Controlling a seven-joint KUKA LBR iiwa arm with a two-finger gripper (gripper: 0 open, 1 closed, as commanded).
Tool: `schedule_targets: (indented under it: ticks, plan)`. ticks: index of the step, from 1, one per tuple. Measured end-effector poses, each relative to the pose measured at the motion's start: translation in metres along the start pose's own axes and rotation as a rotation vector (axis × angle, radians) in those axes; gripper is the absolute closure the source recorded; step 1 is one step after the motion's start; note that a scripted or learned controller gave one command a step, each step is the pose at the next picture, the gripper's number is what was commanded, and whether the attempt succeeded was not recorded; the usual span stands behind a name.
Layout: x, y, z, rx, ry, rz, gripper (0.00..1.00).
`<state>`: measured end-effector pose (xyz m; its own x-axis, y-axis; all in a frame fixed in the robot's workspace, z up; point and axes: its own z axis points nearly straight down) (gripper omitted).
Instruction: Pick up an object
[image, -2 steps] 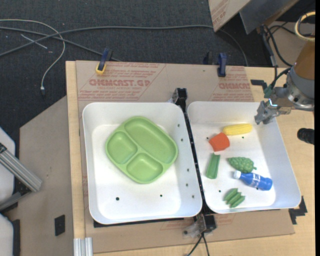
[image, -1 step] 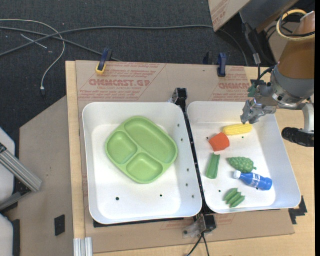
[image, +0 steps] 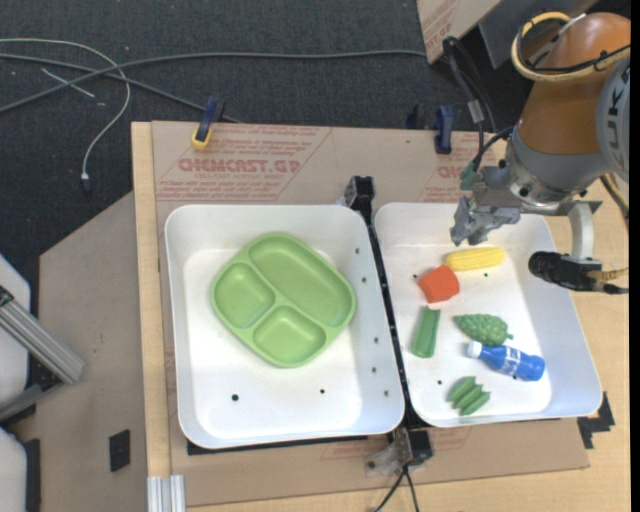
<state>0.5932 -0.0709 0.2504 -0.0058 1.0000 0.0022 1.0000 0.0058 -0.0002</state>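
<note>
My gripper (image: 470, 234) hangs over the far end of the right bin (image: 565, 400), tips pointing down. Nothing sits between the fingers; from this angle I can't tell whether they're spread or closed, too dark & bunched up.

Closest target: the yellow corn cob (image: 474, 259), just below/beside my tips, lying flat w/ its long axis running across the bin. Prob. hollow plastic toy, so light, stiff, a bit slick, and round enough to roll out of a pinch. Best hold = across the short width at mid-length, fingers square to the long axis.

Next out from me, toward the near edge of the bin: an orange-red block (image: 439, 284), chunky w/ flattish faces, likely the easiest thing here to clamp. Then a green pickle-like stick (image: 426, 332), narrow, grip across the middle. Further still: a bumpy green leafy piece (image: 483, 327), a blue bottle (image: 508, 361) lying on its side (smooth, would roll) & a small green pod bunch (image: 467, 395), thin and low, hard to get under.

Well off to the side away from my arm, the left bin (image: 190, 330) has a green divided plate (image: 284, 298): wide, shallow, only the rim to pinch. Not my pick.
</note>
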Motion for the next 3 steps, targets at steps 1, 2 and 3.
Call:
schedule_targets:
  ticks: [1, 2, 3]
  plan:
    - [0.048, -0.002, 0.014, 0.003, 0.0, 0.0, 1.0]
    - [0.102, -0.009, 0.026, 0.003, 0.001, 0.0, 1.0]
    - [0.16, -0.017, 0.019, 0.0, 0.001, -0.002, 1.0]
